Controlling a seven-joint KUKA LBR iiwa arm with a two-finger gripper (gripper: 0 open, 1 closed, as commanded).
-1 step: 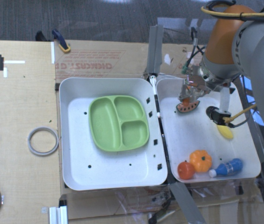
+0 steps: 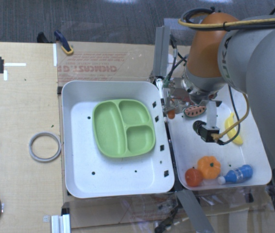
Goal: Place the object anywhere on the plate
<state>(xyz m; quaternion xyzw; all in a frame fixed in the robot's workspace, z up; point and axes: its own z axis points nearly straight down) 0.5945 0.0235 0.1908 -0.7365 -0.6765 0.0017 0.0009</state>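
A light green plate with three compartments lies in the left white bin. My gripper hangs over the left edge of the right bin, just past the wall between the two bins, under the orange band. A small reddish oval object sits right beside the gripper, and a tiny orange piece shows just below it. The arm's body hides much of this spot, so I cannot tell whether either one is held.
The right bin also holds a yellow banana-like piece, an orange pumpkin, a red tomato and a blue bottle. A grey ring lies on the bench at the left. A black cable end dangles from the arm.
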